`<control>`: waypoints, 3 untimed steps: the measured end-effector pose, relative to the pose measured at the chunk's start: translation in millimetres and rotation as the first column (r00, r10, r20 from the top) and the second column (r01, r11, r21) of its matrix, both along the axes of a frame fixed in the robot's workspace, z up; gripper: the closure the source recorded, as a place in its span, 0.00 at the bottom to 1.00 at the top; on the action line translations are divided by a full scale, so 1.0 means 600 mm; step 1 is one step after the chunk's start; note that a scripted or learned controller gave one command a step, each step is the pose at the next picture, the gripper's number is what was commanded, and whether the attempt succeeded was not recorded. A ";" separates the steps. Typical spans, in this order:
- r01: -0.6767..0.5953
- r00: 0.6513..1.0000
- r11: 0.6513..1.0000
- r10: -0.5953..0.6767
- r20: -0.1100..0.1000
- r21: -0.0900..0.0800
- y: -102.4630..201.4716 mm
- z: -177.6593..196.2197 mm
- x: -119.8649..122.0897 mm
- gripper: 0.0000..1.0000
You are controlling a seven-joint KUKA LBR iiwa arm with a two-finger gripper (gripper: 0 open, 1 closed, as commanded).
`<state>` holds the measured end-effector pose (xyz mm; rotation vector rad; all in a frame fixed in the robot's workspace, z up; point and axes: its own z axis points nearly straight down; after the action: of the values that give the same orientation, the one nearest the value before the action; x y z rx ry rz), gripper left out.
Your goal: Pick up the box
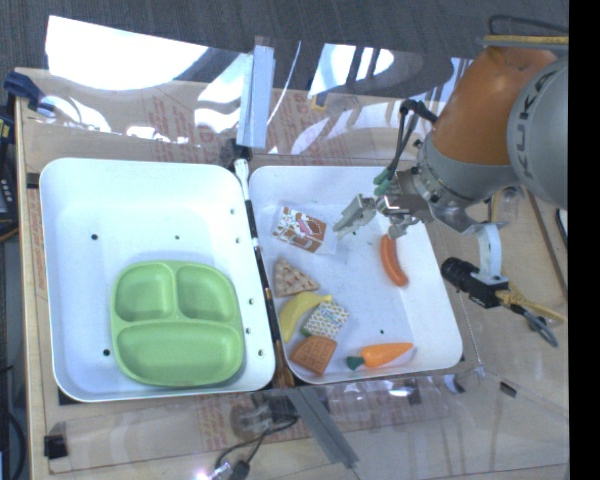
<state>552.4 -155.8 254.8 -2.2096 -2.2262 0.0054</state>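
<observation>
A grey-and-orange robot arm (pixel 480 118) reaches over the right-hand bin (pixel 435 298) on the counter, its gripper (pixel 375 213) hanging with fingers spread and nothing between them, just above the bin floor. The box (pixel 299 229), a small printed carton lying flat, sits a short way off from the gripper's tips on the side away from the arm, near the wall shared with the neighbouring bin; the two are near but apart. To do this step well, the gripper likely needs to shift past its present spot until the fingers straddle the carton, square itself to the box's slightly turned edges, then descend fully before closing, since a flat carton offers little height to bite on. A red sausage (pixel 393 260) lies just beside the gripper, toward the camera, and could be nudged on the way. Farther out on that same side lie a wedge-shaped piece (pixel 294 278), a banana (pixel 298 313), a waffle (pixel 313 354) and a carrot (pixel 382 355). A green divided plate (pixel 177 323) rests in the far bin, well apart
</observation>
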 end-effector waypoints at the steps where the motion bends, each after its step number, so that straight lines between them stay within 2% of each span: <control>1: -0.007 1.000 1.000 0.007 0.001 -0.002 0.051 -0.063 0.014 0.00; 2: -0.131 0.991 0.991 0.131 0.000 0.001 -0.002 -0.137 0.043 0.00; 3: -0.067 0.998 0.998 0.067 0.022 -0.004 -0.021 -0.233 0.136 0.00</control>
<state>633.9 -168.3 115.1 -2.1456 -2.3121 -0.0152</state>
